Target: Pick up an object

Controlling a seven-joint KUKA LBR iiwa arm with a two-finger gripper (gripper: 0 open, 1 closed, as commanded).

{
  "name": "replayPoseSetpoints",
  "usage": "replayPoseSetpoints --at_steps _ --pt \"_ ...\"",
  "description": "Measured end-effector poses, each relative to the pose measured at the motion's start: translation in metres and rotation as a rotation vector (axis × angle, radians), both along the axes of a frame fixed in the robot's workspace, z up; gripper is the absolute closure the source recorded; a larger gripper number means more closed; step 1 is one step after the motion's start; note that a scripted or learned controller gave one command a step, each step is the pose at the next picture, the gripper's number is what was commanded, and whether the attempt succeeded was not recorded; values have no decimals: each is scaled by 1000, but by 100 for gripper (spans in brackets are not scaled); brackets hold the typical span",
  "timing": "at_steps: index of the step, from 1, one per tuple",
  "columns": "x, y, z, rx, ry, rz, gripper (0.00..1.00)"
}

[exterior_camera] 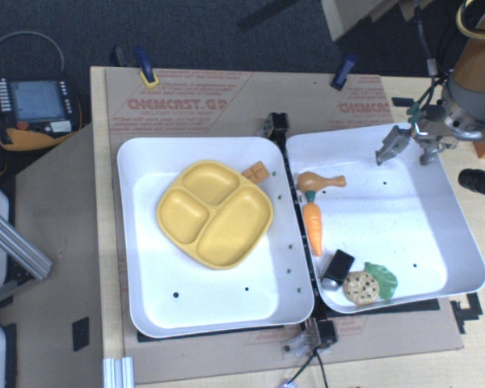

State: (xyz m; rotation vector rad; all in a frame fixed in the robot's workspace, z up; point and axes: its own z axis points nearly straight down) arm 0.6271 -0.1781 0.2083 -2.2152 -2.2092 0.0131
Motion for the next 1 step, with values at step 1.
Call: replayPoseSetpoints --at_steps 1 --pt "3 1 8 -3 -14 3 0"
